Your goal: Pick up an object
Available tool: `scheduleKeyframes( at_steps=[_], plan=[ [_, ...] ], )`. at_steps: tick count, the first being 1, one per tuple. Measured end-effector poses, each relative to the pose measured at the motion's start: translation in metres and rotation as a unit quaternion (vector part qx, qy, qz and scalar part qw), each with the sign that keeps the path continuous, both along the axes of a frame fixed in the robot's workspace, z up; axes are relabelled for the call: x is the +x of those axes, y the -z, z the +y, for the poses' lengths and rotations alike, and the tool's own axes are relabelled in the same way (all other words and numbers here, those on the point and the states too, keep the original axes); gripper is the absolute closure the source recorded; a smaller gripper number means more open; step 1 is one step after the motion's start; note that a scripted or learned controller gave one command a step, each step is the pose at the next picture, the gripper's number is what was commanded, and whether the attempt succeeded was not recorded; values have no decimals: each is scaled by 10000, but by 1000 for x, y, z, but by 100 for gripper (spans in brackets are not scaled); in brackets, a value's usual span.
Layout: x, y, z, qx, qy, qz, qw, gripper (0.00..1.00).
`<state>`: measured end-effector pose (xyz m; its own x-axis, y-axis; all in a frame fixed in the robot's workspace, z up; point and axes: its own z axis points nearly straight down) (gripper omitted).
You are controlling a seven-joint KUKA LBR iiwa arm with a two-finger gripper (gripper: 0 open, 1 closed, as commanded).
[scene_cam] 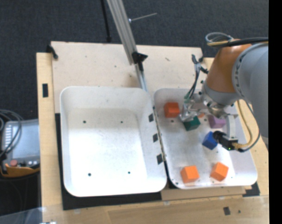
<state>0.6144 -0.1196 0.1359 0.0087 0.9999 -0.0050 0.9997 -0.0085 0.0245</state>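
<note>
Claw [189,117] low in right bin [234,174], over green block [192,123]; spread or pinching, can't tell. Orange cube [172,109] just left, blue block [209,140] nearby.

I see my gripper [189,113] low in the right bin [174,139], over a green block [192,123].

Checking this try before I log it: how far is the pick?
Done: the arm has reached into the right bin, and the end effector is down at the green block. In hand: nothing visibly lifted; the green block sits on the bin floor, and whether it is gripped is unclear. Left: grasp and lift. The other blocks lie loose: three orange, blue, purple.
</note>
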Motion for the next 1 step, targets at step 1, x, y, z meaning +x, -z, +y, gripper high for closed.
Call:
scheduleKeyframes(
  at_steps=[1],
  plan=[
    [0,-44,-5,23,-17,99,9999,100]
  ],
)
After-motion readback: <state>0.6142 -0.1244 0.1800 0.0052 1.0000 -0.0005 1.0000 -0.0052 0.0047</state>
